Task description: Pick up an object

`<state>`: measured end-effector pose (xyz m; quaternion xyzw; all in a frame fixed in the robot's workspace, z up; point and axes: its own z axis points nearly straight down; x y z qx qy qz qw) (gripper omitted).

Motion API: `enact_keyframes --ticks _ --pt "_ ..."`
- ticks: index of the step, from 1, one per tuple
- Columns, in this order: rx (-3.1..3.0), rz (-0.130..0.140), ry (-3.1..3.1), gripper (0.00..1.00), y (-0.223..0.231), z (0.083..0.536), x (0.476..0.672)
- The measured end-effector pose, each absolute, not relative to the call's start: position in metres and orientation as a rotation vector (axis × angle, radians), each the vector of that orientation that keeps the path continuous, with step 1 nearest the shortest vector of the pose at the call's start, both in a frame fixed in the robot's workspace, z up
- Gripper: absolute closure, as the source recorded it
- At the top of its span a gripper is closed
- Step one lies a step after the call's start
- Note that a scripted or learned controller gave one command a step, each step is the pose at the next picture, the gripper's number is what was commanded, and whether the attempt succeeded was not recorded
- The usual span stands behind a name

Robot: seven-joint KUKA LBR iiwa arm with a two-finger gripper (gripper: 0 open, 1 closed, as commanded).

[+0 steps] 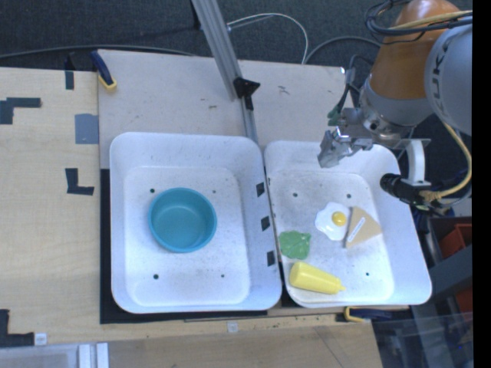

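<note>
The right bin (307, 167) holds a toy fried egg (334, 221), a tan cheese wedge (362, 227) touching the egg's right side, a green leafy piece (294, 244) and a yellow corn-like piece (314, 279) near the front. In the left bin (130, 159) sits a blue bowl (182, 219). My gripper (331, 155) hangs over the back rim of the right bin, well behind the egg, with nothing seen between its fingers.
A slanted metal pole (222, 44) crosses the back of the bench between the bins. Cables (322, 48) trail behind the arm. A black fitting (399, 186) sticks out at the right bin's right edge. Blue-and-yellow clamp (103, 71) at back left.
</note>
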<state>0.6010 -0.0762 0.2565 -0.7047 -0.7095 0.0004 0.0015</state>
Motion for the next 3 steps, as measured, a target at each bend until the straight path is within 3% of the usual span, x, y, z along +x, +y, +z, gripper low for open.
enact_keyframes --ticks 1,3 --pt "-2.212 0.001 -2.227 1.0 -0.025 0.247 0.615" --pt "-2.211 0.002 -2.228 1.0 0.093 0.244 0.613"
